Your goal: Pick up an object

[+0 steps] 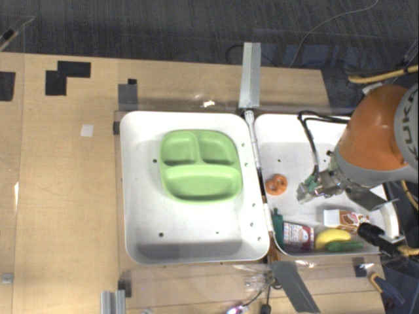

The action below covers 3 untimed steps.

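The right bin (288, 142) holds a small orange fruit-like object (277, 184) near its left wall. Along its front edge lie a dark red packet (298, 234), a yellow banana-like piece (332, 237) with a green piece (344, 246) beside it, and a white and red carton (348, 219). My gripper (314, 188) hangs over the middle of the right bin, a little right of the orange object and above the carton. Nothing shows between its fingers, whose spread is too small to read.
The left bin (141, 195) carries a green divided plate (199, 165). A metal divider post (249, 77) stands at the back between the bins. The arm's orange band (376, 129) covers the right bin's far right side. Cables (314, 129) trail over that bin's back.
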### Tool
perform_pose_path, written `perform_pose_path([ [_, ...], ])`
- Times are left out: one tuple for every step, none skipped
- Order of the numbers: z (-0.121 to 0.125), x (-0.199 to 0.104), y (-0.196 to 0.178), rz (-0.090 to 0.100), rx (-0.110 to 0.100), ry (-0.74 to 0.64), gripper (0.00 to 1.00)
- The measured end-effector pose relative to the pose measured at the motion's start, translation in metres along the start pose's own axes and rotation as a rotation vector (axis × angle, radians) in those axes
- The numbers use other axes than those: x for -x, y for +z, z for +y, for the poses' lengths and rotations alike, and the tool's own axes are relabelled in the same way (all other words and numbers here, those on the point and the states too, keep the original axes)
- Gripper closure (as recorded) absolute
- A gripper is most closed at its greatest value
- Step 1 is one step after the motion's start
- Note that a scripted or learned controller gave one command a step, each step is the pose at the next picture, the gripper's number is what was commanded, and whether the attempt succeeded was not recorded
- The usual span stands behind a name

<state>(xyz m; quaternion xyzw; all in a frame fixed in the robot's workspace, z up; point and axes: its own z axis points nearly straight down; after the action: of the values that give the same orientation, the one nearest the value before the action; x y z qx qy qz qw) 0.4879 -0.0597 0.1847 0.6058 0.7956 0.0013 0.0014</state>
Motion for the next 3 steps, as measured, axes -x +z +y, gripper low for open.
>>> perform_pose_path([
  [-0.007, 0.032, 0.079, 0.001, -0.003, 0.068, 1.00],
  [0.034, 0.039, 0.092, -0.006, 0.010, -0.159, 1.00],
  [-0.007, 0.029, -0.074, -0.004, 0.004, -0.347, 1.00],
])
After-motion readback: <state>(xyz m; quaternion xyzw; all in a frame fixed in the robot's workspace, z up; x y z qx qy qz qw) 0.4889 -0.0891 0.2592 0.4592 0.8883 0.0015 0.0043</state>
